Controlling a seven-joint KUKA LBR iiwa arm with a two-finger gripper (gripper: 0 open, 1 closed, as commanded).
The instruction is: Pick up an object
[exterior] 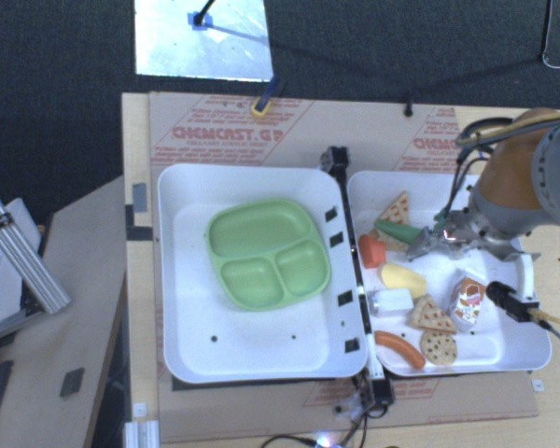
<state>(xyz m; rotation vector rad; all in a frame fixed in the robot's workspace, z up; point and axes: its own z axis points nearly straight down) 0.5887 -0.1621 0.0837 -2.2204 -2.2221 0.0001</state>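
The right bin (pixel 518 353) holds several toy foods: a pizza slice (pixel 397 208), a green vegetable (pixel 399 231), a red piece (pixel 371 250), a yellow piece (pixel 403 276), a white block (pixel 392 301), a second pizza slice (pixel 432 315), a cookie (pixel 438 347), a sausage (pixel 399 348) and a small carton (pixel 467 304). My gripper (pixel 437 237) is low in this bin, at the right end of the green vegetable. The wrist hides where the two meet, and nothing is lifted.
The left bin (pixel 187 343) carries a green divided plate (pixel 266 253). Black clips (pixel 341 241) run along the wall between the bins. A black part (pixel 506 301) of the arm hangs over the right bin's right side.
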